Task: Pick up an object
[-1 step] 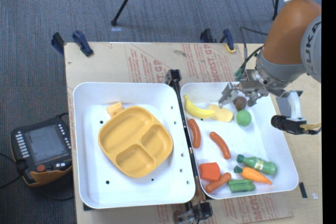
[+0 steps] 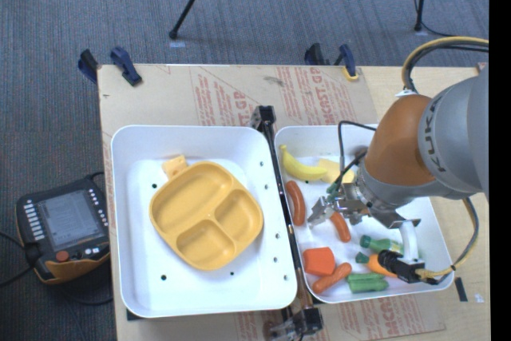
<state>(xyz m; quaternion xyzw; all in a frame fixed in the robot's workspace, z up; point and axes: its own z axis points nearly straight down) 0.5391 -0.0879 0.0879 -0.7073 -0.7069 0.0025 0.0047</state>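
My gripper [image 2: 330, 206] hangs low over the middle of the right bin [image 2: 423, 208], under the orange wrist band. Just below and right of it lies a small red sausage [image 2: 342, 227], whose upper end reaches under the gripper. A longer red sausage [image 2: 296, 202] lies to the gripper's left, and a yellow banana [image 2: 308, 167] above it. Nothing can be seen held in the gripper.
The front of the right bin holds an orange-red block [image 2: 319, 259], a carrot [image 2: 331, 277], green pieces [image 2: 378, 242] and an orange piece [image 2: 383, 263]. In the left bin [image 2: 132, 251] sits a yellow divided plate [image 2: 206, 213]. The arm covers the right bin's far right side.
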